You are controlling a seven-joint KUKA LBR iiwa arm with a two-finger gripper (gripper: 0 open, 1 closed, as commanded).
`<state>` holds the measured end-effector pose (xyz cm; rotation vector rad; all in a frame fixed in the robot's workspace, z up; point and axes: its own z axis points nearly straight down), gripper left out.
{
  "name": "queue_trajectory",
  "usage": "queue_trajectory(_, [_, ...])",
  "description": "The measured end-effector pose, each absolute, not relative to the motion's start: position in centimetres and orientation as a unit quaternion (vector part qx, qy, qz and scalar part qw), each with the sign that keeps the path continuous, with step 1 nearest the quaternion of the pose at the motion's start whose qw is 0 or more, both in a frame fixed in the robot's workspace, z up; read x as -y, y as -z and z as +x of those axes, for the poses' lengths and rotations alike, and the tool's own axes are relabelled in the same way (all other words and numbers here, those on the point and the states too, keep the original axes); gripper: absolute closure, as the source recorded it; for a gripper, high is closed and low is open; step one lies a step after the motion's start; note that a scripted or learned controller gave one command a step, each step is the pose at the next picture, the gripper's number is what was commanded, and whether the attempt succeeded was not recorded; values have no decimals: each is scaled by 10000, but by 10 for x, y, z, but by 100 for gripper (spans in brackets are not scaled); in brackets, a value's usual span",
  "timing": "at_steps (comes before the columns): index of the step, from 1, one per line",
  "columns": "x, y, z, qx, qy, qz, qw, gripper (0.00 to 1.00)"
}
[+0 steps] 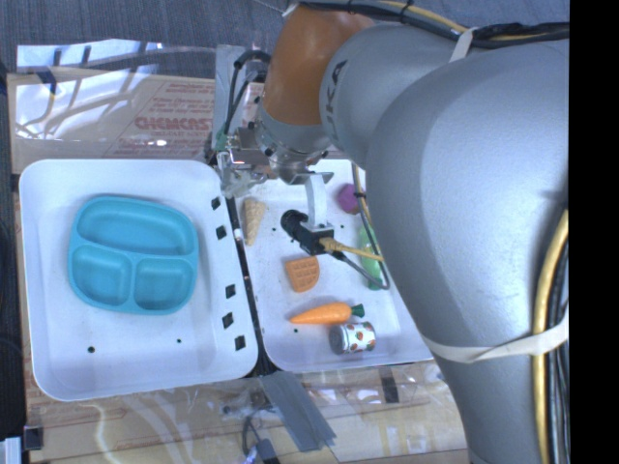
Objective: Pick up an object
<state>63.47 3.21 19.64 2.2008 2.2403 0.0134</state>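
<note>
carrot (324, 313), can (353, 337), waffle (302, 274), cone (251, 217) lie in right bin (282, 348).

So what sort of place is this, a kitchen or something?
Most likely a robotics lab test bench, not a kitchen: a big grey robot arm reaches over two shallow white bins, one holding a toy carrot, the other a blue divided plate.

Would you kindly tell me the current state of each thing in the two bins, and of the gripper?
blue tray, flat and right way up in the left bin.
cone, lying on its side by the right bin's left wall.
waffle piece, lying flat.
carrot, on its side, green top toward the arm.
can, seemingly tipped on its side.
purple item, partly hidden by the arm.
gripper, low over the right bin's far left corner.
</note>
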Motion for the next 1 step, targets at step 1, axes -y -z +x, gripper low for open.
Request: queue_trajectory(1, [73,-192,527,-7069,22,7073,-6,100])
